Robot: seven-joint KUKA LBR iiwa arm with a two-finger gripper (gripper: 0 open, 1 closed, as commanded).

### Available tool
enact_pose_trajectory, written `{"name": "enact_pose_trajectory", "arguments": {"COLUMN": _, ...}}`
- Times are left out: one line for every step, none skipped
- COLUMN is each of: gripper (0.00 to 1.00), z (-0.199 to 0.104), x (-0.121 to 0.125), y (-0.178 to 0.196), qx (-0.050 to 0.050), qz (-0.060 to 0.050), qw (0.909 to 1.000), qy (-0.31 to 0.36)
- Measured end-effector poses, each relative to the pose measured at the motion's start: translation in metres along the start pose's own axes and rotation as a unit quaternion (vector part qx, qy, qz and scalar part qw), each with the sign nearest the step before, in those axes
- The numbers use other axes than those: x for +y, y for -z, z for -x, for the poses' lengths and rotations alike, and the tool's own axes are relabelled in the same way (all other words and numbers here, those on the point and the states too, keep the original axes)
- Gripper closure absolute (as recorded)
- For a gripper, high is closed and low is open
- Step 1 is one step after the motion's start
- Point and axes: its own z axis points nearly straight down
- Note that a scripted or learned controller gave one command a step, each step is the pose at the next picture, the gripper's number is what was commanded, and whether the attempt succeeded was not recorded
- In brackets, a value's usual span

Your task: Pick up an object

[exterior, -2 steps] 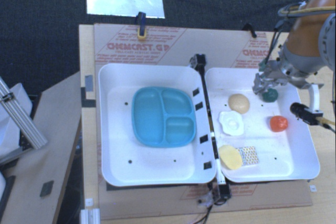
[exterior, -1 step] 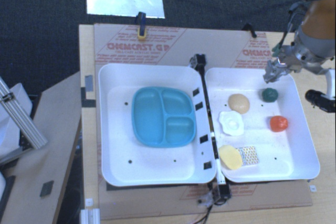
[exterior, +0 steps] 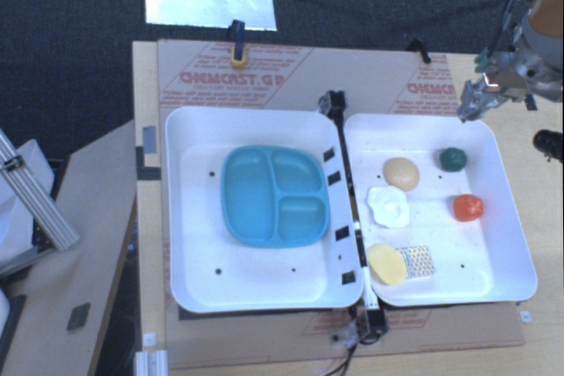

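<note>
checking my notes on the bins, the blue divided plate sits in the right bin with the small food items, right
Not quite. The camera view shows the blue divided plate in the left bin, alone. The small food items, such as the orange ball and dark green ball, lie in the right bin.

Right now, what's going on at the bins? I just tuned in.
The arm's end effector hovers over the far right corner of the right bin, holding nothing that can be seen. In that bin lie a dark green ball, a tan egg-shaped piece, a red-orange piece, a white piece, a yellow piece and a small patterned packet. The left bin holds a blue divided plate.
</note>
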Motion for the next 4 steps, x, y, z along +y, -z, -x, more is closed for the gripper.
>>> {"name": "enact_pose_trajectory", "arguments": {"gripper": 1.00, "z": -0.054, "x": 0.003, "y": -0.020, "qx": 0.001, "qz": -0.003, "qw": 1.0000, "qy": 0.002}}
{"name": "enact_pose_trajectory", "arguments": {"gripper": 1.00, "z": -0.109, "x": -0.003, "y": -0.037, "qx": 0.002, "qz": -0.003, "qw": 1.0000, "qy": 0.002}}
{"name": "enact_pose_trajectory", "arguments": {"gripper": 1.00, "z": -0.158, "x": -0.001, "y": -0.054, "qx": 0.001, "qz": -0.003, "qw": 1.0000, "qy": 0.001}}
{"name": "enact_pose_trajectory", "arguments": {"gripper": 1.00, "z": -0.204, "x": 0.001, "y": -0.067, "qx": 0.001, "qz": -0.003, "qw": 1.0000, "qy": 0.001}}
